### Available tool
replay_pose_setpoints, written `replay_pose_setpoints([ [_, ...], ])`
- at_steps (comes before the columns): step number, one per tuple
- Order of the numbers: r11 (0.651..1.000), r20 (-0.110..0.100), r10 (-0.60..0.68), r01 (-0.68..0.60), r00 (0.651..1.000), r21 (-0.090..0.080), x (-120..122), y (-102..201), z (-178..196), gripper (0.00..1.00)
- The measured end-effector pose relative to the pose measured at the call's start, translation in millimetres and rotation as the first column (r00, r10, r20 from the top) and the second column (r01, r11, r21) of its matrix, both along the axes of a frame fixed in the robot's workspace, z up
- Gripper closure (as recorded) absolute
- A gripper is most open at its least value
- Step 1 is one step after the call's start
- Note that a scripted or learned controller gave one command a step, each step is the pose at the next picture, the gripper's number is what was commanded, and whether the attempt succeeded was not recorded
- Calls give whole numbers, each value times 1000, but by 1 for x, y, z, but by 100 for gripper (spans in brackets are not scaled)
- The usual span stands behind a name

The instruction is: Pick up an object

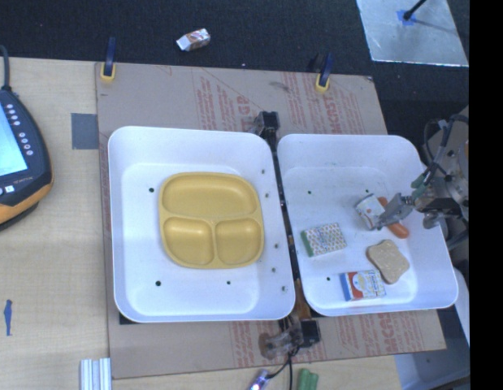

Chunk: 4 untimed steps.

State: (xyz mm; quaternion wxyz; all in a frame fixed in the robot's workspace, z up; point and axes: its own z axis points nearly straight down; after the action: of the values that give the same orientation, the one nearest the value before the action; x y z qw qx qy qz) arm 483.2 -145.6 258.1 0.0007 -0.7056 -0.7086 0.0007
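Hand (391,212) low in right bin (332,157), beside small can (367,210) — finger state unclear; arm reaching leftward

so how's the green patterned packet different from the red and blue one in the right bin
The green patterned packet is green and white all over; the red and blue packet has a white face with a blue side and red markings. The green packet lies near the right bin's middle, beside the divider; the red and blue one lies at the front edge, next to the tan sponge-like piece. Both are small, flat, roughly rectangular and lie slightly tilted.
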Motion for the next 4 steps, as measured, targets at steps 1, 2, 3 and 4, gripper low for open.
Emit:
replay_pose_setpoints([
  [1,1000,-3,0,0,1000,-1,55,-24,-137,0],
  [2,1000,-1,2,-2,1000,-2,104,22,-167,0],
  [3,1000,0,-2,2,1000,1,159,31,-166,0],
  [4,1000,-1,0,0,1000,1,160,31,-156,100],
])
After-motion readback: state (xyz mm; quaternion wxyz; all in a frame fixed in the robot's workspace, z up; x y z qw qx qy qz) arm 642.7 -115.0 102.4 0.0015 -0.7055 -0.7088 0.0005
